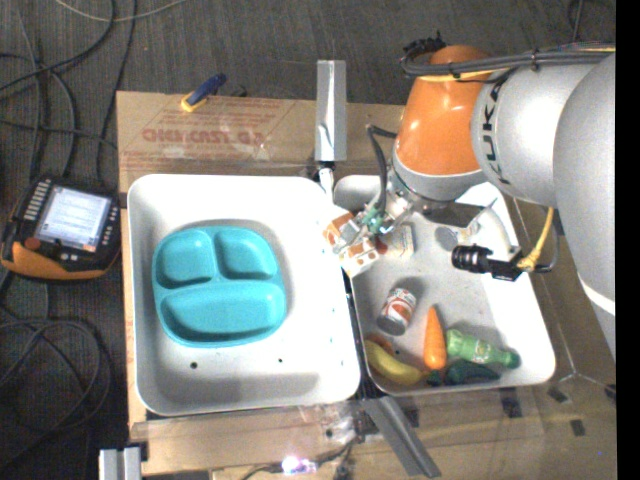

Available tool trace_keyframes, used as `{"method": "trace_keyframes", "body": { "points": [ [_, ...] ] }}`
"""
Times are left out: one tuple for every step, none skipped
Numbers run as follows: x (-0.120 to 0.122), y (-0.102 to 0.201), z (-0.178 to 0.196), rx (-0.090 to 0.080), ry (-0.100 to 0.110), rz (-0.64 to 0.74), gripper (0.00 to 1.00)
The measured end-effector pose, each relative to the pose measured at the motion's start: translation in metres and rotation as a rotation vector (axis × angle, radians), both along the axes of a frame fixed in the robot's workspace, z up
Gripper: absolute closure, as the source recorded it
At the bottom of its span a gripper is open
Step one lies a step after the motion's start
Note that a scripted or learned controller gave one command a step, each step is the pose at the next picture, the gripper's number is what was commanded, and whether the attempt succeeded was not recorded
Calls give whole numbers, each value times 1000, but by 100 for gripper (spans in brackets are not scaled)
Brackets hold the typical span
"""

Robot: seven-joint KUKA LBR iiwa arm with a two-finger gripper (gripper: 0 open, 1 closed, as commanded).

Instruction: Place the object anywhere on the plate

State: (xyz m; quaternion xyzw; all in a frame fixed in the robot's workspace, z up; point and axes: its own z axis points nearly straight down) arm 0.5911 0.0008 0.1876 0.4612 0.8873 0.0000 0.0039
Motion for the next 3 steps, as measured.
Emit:
{"method": "trace_keyframes", "body": {
  "points": [
    [7,56,-7,2,14,14,100],
    [-18,118,-15,1,16,71,100],
    [-18,118,-15,1,15,71,0]
  ]
}}
